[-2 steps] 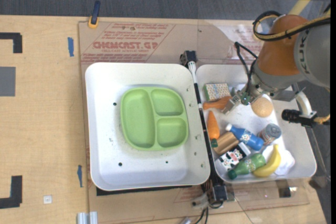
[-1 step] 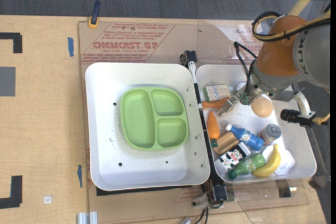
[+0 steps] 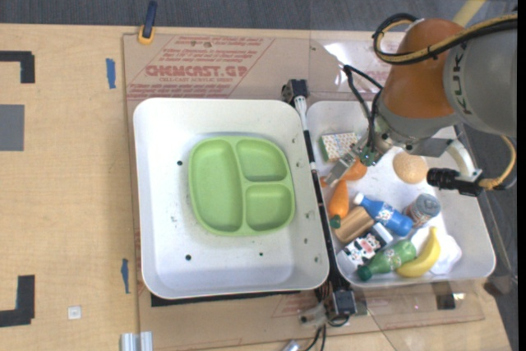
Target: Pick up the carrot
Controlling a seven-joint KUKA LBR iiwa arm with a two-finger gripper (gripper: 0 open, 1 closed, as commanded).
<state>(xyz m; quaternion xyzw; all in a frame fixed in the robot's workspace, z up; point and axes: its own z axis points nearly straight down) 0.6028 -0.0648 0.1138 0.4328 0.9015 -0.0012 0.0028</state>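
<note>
One carrot point(image 3: 339, 200) in right bin point(image 3: 481, 247), long axis seemingly near-vertical, fingers point(image 3: 362, 158) state unclear.

Carrot point(image 3: 339, 199): small, orange, tapered, smooth toy-like surface. Lies flat in right bin point(image 3: 485, 247), near its left wall, long axis running 12-to-6 with slight tilt. Second orange piece point(image 3: 355, 172) just at its 1 o'clock; cannot tell if same item.

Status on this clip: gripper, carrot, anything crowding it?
Gripper low in right bin, at carrot's upper end; grip unclear. Carrot lies by bin's left wall. Wooden block and blue bottle close beside it.
</note>
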